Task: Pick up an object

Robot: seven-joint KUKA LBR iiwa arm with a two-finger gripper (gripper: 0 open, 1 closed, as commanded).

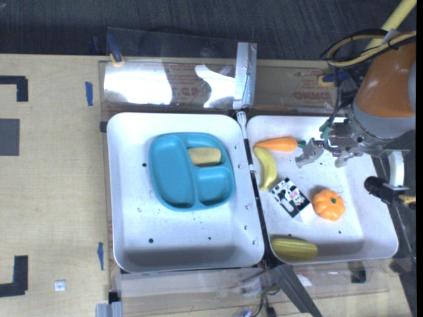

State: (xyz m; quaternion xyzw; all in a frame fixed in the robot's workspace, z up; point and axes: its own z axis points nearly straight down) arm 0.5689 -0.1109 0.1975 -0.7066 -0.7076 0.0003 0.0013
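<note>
Above the right bin, the claw hangs spread beside the carrot.

In the right bin, the middle and the 3 o'clock side lie bare, so there is open floor from the gripper down toward the lower right corner. Obstacles crowd the rest: a carrot at 11 o'clock, a banana along the 9 o'clock wall, a black-and-white box just left of centre, a small pumpkin beside it, and a corn cob at 7 o'clock against the near wall. In the left bin, a blue divided plate holding a yellow piece fills the centre; its 6 o'clock floor is open.
</note>
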